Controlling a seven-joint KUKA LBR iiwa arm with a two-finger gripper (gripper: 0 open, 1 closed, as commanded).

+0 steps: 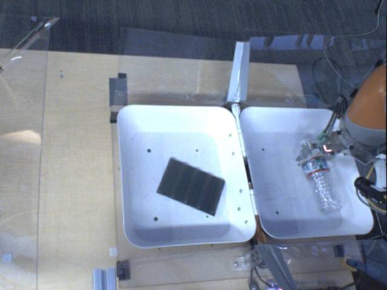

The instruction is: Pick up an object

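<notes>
Robotics lab, wooden bench, two white bins, clear screen, carpet

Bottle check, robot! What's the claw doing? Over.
Claw over right bin, at far end of bottle. Bottle lying flat. Nothing blocking it.

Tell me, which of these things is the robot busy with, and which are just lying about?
Likely part of the job:
- tool, at the bottle's upper end
- clear bottle, lying on its side
- right bin, which holds it

Just lying about:
- dark flat pad
- left bin, where the pad lies
</notes>
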